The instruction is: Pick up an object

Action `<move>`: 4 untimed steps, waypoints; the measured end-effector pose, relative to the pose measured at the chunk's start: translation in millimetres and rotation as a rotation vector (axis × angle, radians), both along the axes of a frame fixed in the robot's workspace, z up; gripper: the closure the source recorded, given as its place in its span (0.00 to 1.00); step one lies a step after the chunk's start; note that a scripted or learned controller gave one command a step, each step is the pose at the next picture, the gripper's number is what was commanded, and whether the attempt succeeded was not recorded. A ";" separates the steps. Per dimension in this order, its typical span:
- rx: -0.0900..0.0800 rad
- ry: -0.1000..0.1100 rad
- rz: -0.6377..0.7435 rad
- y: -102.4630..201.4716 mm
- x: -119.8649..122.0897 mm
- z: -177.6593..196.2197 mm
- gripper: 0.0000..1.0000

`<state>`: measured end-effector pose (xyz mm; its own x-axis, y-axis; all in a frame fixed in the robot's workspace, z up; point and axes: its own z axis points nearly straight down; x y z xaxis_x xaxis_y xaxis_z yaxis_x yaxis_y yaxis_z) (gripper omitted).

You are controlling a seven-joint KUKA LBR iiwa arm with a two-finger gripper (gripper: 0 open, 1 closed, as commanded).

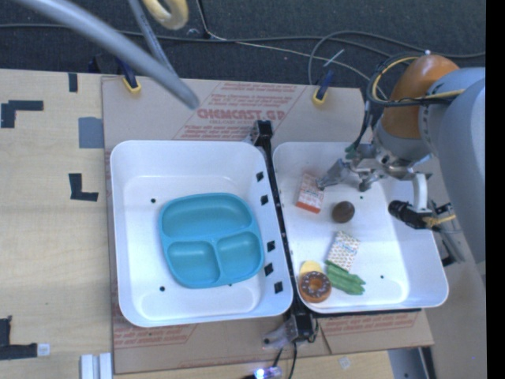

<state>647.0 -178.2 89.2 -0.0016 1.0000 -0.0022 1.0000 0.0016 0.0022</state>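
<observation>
1. The gripper [341, 172] hangs over the right bin [410, 287], near its back wall. Its jaws are spread wide and hold nothing.
2. A small packet [309, 193] lies just left of the jaws.
3. A brown ball [342, 211] sits just in front of them.
4. A donut [315, 286] and a green bean [345, 279] lie farther forward.
5. A blue tray [211, 238] rests in the left bin [130, 212], well apart.

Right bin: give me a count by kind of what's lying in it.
Small packets: 2, orange-and-white and patterned white
Brown ball: 1
Green pod: 1
Donut: 1
Yellow piece: 1
Total: 6
</observation>
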 end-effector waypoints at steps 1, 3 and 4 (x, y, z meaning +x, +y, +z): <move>0.001 -0.006 0.004 2.4 2.1 12.2 1.00; 0.002 0.000 0.000 -2.2 12.3 99.7 1.00; 0.001 -0.001 0.000 -8.2 6.1 149.6 1.00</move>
<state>653.1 -186.4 238.9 -0.0014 1.0000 -0.0013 1.0000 0.0014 0.0033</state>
